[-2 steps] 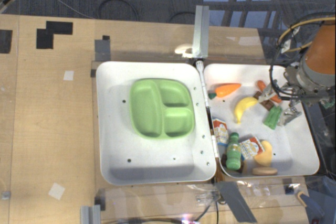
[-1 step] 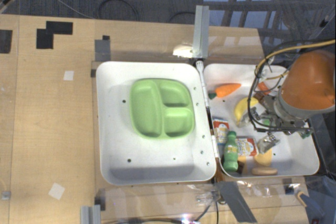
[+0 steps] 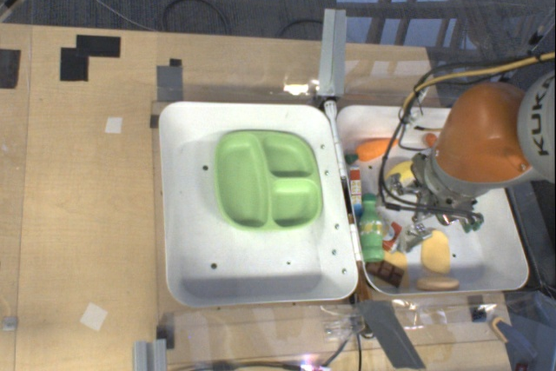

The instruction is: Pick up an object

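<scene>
Hovering low in the right bin (image 3: 512, 265), end effector (image 3: 430, 226) sits among the clutter.
Camera view: can't tell its finger state. Yellow object (image 3: 436, 253) just below it, green bottle (image 3: 372, 226) to its left, orange item (image 3: 375, 149) above-left; green divided tray (image 3: 265, 178) well left, in the left bin (image 3: 187, 213).

The surface (image 3: 78, 213) is pale wood with black squares near its far left. Both bins are white; the left bin (image 3: 187, 187) carries a light green divided tray (image 3: 265, 180). In the right bin (image 3: 504, 261) lie a green bottle (image 3: 371, 226), a yellow lump (image 3: 436, 252), something orange (image 3: 375, 149) and a dark brown piece (image 3: 388, 274), perhaps chocolate-coloured. The arm (image 3: 482, 135) shows orange and grey.
</scene>
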